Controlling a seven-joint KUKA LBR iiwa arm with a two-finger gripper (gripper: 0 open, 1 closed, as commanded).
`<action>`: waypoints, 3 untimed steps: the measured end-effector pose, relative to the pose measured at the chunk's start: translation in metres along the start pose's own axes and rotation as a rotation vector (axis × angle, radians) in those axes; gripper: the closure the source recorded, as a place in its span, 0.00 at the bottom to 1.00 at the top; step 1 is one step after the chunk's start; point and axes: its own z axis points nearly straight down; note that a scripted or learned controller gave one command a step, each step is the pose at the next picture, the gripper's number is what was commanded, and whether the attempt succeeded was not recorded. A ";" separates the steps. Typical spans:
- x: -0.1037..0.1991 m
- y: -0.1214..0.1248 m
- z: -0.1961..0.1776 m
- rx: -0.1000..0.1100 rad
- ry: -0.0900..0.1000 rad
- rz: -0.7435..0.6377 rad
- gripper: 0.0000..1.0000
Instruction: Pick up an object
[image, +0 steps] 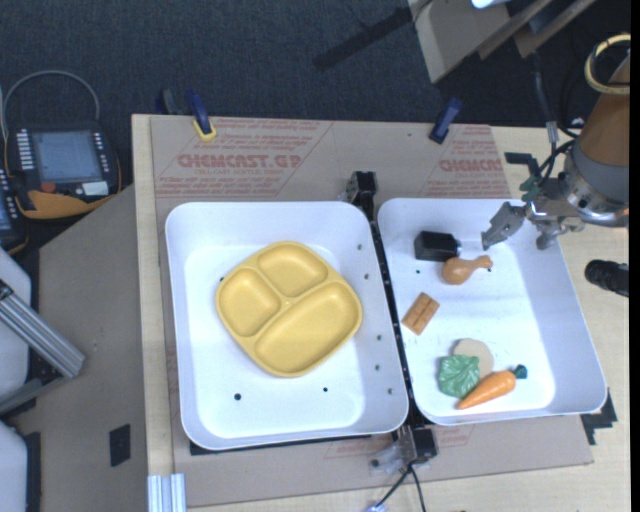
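Observation:
My gripper (524, 230) hangs open over the far right part of the right bin (560, 310), with nothing between its fingers. Just left of and below it lies a brown chicken drumstick (465, 268), beside a small black block (436, 245). A tan cracker (420, 313) lies near the bin's left wall. At the front of the bin sit a green leafy piece (458, 375), a beige round piece (474, 351) and an orange carrot (490, 389).
The left bin (200, 400) holds a yellow divided plate (289, 306). A black clip (362, 186) sits between the bins at the back. A handheld controller (62, 165) lies off the bench at the far left.

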 end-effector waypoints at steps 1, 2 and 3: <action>0.000 0.008 0.048 0.006 0.002 -0.001 0.00; -0.002 0.013 0.106 0.001 0.005 0.001 0.00; -0.001 0.012 0.133 0.006 0.002 -0.001 0.00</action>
